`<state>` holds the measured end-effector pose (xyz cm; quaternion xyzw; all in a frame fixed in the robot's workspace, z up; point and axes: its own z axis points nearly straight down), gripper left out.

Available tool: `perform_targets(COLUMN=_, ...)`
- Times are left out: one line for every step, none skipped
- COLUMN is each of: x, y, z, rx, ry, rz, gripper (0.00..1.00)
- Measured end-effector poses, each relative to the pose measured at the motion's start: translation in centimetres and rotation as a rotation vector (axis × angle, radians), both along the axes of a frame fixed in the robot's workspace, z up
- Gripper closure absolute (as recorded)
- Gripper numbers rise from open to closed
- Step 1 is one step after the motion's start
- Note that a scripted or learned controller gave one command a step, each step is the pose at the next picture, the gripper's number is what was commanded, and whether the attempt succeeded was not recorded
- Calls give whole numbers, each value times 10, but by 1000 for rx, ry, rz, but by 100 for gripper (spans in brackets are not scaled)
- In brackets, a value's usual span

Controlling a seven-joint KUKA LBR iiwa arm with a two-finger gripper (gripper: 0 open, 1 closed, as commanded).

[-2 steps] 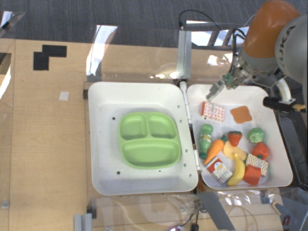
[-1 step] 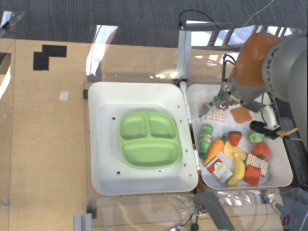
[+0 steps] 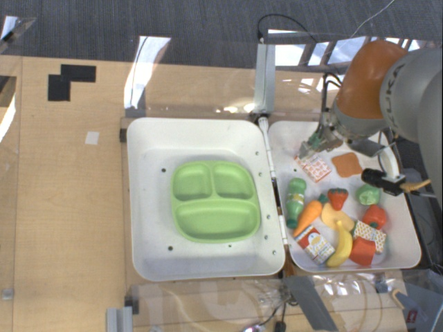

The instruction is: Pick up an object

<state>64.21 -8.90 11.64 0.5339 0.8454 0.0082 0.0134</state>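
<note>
My jaws (image 3: 315, 144) hang low over the back of the right bin (image 3: 415, 251), just touching the far corner of the red-patterned white packet (image 3: 313, 166) lying there, and whether they stand wide or narrow I cannot tell.

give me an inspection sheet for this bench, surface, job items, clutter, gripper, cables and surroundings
Surface: wooden bench bearing left bin and right bin, side by side.
Job's things: right bin holds a patterned packet, brown slab, green bottle, carrot, banana, strawberry and other toy foods, crowded.
Clutter: green divided plate in left bin.
Gripper: gripper low at the packet's upper edge; finger state unclear.
Cables: black cable looping behind the bins.
Surroundings: dark carpet beyond bench.
</note>
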Motion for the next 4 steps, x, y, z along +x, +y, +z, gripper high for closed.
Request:
perform_targets(x=0, y=0, z=0, rx=0, ry=0, rz=0, gripper=0)
perform_targets(x=-19, y=-31, z=-28, rx=5, ry=20, rz=-249, gripper=0)
perform_targets(x=-17, y=-29, z=-15, rx=7, ry=13, rz=-245, gripper=100)
perform_targets(x=-6, y=71, z=70, rx=10, ry=25, rz=-418, gripper=100)
